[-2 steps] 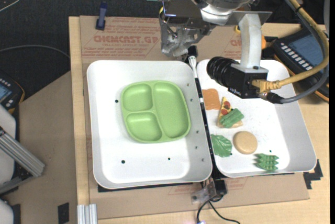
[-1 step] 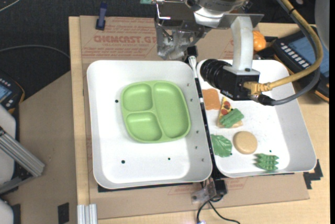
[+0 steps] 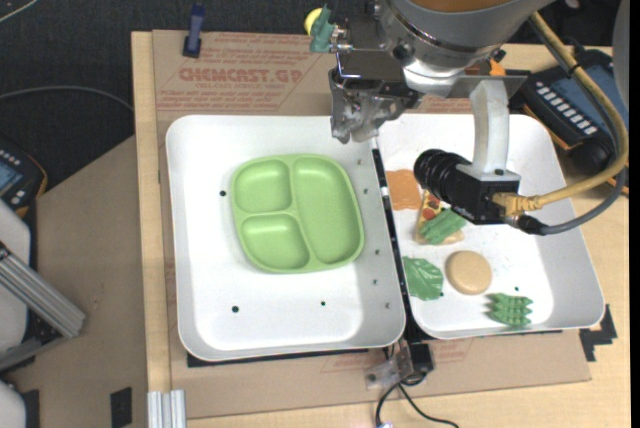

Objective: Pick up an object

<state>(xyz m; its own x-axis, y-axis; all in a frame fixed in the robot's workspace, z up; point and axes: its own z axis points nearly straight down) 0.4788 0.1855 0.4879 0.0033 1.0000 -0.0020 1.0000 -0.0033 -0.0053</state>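
Plate [image 3: 297,213], green with three wells, lies flat in the middle of the left bin [image 3: 190,246]. The gripper [image 3: 354,128] hangs over that bin's far right corner, close to the wall the two bins share. It is just beyond the plate's far right corner and seems to be clear of it, though the slanted view makes the gap hard to judge. Nothing can be seen in its grasp, and I cannot tell whether it is spread or pressed together, since the wrist above hides much of it.

The other objects are in the right bin [image 3: 565,246]. An orange slab [image 3: 402,188] lies near the shared wall, the closest of them to the gripper. Just beyond it towards the near edge are a red-and-yellow piece [image 3: 430,208] and a green leaf [image 3: 441,228], touching or overlapping. Nearer the front, a second leaf [image 3: 422,278] lies just beside a tan disc [image 3: 468,272]. A small green sprig [image 3: 508,309] lies near the front rim, well apart from the gripper.
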